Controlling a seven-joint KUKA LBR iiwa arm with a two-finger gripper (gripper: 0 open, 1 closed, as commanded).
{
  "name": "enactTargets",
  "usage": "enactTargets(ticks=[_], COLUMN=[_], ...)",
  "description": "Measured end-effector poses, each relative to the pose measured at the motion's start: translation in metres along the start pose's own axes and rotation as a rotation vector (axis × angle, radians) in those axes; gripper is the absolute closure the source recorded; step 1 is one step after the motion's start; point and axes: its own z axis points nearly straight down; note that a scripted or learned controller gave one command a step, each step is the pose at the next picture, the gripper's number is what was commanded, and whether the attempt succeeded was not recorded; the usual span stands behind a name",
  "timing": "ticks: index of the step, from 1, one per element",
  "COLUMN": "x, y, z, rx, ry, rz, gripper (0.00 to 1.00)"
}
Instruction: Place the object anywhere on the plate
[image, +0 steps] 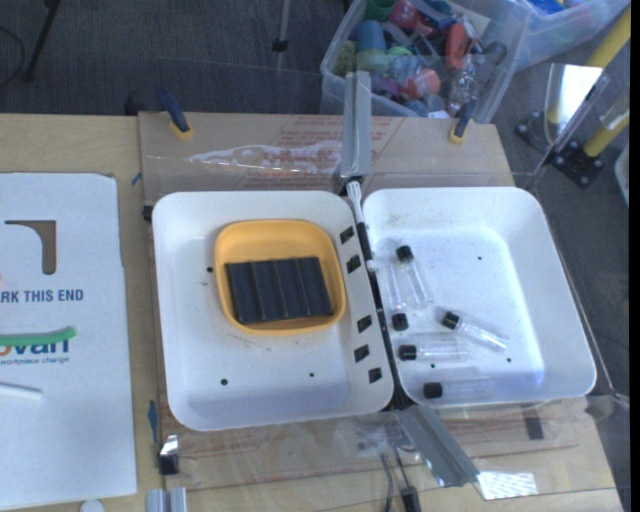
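vials in the right bin, plate in the left.
clear vials (470, 331) lie right of center, long axes mixed; the yellow plate (280, 274) sits left of them.

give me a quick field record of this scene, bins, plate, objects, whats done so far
left bin: holds a yellow plate
on plate: a dark ribbed rectangular block, lying flat
right bin: clear vials with black caps, about four, lying on their sides
vial spread: left and lower part of the bin, loosely scattered
task status: no vial on the plate yet
behind bins: clear tub of colourful items
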Motion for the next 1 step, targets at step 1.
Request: enactTargets(ticks=[1], x=[0.0], y=[0.0], z=[0.0001], rx=[0.0], ry=[0.0], rz=[0.0], gripper=[0.0])
